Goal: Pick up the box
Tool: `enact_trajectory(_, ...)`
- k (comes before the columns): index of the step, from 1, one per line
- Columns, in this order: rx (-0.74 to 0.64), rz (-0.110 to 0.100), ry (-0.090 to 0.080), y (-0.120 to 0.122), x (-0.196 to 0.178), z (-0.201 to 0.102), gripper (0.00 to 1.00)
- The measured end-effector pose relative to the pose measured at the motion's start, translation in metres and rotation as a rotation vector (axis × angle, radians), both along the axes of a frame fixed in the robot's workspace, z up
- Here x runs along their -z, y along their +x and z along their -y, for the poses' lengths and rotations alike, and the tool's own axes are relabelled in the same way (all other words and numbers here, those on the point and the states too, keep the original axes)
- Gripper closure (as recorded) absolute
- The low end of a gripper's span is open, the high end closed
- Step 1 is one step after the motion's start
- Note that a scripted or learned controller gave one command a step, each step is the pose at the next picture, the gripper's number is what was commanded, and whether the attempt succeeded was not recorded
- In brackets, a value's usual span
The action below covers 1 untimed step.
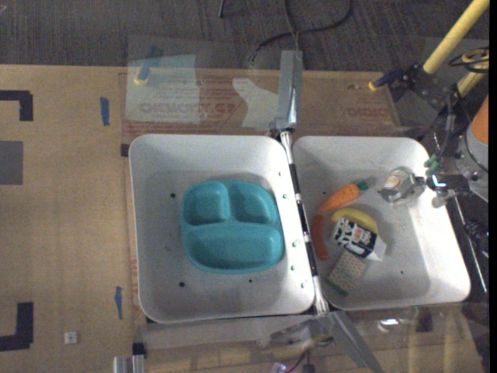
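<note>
Small black-and-white box (356, 239), tilted

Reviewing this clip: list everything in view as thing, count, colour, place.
bins: 2, white, side by side on the bench
divided plate: 1, teal, left bin
carrot: 1, orange, right bin, upper left
banana: 1, yellow, right bin, centre
box: 1, black and white, below the banana
grater-like item: 1, grey, right bin, lower left
red item: 1, right bin's left wall
gripper: 1, metallic, over the right bin
</note>
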State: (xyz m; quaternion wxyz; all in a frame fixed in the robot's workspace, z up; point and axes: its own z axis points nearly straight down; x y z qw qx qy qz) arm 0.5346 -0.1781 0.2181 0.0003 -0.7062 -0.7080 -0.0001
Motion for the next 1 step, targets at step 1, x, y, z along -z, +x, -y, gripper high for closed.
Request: enact_trajectory(1,0.039,0.01,0.002,-0.0521,0.1189,-0.0649,0.0)
